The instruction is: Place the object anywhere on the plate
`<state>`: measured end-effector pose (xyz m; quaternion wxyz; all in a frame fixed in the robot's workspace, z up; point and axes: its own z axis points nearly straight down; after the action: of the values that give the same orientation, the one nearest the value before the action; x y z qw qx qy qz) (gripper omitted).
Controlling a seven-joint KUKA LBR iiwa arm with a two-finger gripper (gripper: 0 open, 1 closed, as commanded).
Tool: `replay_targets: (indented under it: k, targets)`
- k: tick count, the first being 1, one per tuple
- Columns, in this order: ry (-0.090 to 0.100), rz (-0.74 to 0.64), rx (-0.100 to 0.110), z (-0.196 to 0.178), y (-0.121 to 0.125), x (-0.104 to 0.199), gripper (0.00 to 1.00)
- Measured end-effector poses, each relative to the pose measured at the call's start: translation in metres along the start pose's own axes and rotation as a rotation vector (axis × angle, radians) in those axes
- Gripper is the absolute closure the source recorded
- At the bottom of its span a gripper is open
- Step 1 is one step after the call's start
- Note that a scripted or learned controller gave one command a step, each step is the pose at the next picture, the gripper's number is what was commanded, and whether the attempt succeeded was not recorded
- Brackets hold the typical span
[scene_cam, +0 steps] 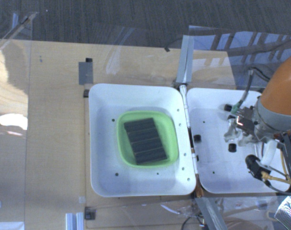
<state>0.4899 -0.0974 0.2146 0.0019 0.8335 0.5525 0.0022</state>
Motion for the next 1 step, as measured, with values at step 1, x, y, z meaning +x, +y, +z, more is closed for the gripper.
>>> replay_targets:
  k: [1]
  targets:
    - [0.001,-0.347,0.003,0.0269,-0.0270,0.0705,1.00]
